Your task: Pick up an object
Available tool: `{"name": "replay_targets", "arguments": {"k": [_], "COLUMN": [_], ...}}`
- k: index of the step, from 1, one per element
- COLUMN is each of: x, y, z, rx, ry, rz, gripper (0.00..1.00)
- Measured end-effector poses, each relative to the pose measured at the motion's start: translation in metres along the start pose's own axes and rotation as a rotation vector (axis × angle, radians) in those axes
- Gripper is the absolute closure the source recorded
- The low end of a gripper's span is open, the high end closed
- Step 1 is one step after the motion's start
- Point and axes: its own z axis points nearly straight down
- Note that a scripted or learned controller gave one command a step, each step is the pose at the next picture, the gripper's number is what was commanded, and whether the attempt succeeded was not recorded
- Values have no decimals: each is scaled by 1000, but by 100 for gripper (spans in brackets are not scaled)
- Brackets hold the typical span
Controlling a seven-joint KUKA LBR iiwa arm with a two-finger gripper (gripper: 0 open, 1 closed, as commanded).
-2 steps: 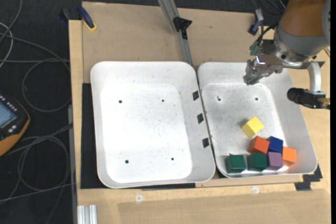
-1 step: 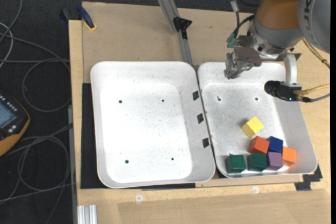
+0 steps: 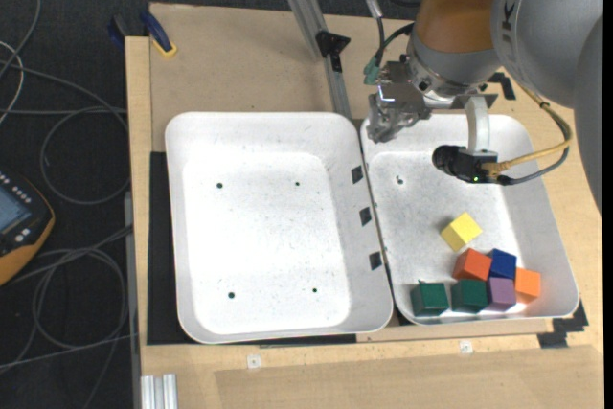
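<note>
- We count seven small cubes in the right white plastic bin (image 3: 536,206): one yellow cube (image 3: 462,230), two orange (image 3: 472,264), two green (image 3: 431,298), one blue (image 3: 503,261), one purple (image 3: 502,291).
- The metal end effector (image 3: 388,124) hangs over this bin's far left corner; whether it is open we cannot tell.

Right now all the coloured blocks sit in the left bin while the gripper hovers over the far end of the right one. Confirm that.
Not quite. The camera view shows the blocks, among them the yellow block and a green block, lying in the right bin, clustered at its near end. The left bin is not where they sit. The rest holds: the gripper hovers over the right bin's far end.
</note>
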Motion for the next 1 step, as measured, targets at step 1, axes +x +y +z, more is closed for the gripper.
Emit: {"name": "replay_targets", "arguments": {"k": [1], "x": [52], "y": [3], "z": [15], "rx": [4], "ry": [-1], "rz": [1], "gripper": [100]}}
